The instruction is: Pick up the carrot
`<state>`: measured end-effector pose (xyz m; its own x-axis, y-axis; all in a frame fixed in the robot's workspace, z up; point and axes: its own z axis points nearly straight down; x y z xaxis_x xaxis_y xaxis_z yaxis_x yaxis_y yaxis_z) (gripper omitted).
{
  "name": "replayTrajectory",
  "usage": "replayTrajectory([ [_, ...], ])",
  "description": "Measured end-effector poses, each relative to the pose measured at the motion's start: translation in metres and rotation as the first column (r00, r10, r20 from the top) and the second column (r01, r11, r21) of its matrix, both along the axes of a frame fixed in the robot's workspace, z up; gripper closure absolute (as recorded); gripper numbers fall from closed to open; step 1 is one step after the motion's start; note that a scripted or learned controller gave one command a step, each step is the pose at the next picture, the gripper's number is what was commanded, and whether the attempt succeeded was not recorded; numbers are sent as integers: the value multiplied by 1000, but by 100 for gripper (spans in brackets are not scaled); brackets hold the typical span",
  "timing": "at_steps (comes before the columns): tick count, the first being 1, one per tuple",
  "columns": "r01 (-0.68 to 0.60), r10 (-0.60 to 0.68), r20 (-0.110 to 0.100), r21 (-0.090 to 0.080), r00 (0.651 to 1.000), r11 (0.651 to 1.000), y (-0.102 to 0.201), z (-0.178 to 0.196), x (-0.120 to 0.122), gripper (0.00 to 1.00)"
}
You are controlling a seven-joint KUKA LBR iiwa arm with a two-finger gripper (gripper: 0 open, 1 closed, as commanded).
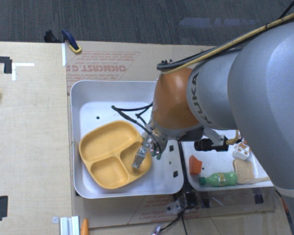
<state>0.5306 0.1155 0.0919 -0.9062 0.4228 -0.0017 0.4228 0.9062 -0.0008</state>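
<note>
Orange, the carrot point(194, 164) lies in the right bin point(264, 182), beside the green bottle point(218, 179). Our gripper point(139, 156) hangs over the yellow plate point(108, 153) in the left bin point(83, 111), holding nothing. We may close on the plate instead, being well apart from the carrot.

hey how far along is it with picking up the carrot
Done: nothing that shows. The orange carrot lies in the right bin beside the green bottle, untouched.
In hand: the end effector is over the yellow divided plate in the left bin, with no carrot between its fingers.
Left: cross to the right bin, grasp the carrot and lift it.
</note>
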Motion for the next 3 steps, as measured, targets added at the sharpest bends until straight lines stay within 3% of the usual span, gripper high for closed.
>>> replayTrajectory([
  [1,9,-9,11,-7,1000,1000,-6,10,4,100],
  [2,12,-12,12,-6,1000,1000,-7,18,5,100],
  [3,282,-282,15,-3,959,959,49,60,-24,100],
])
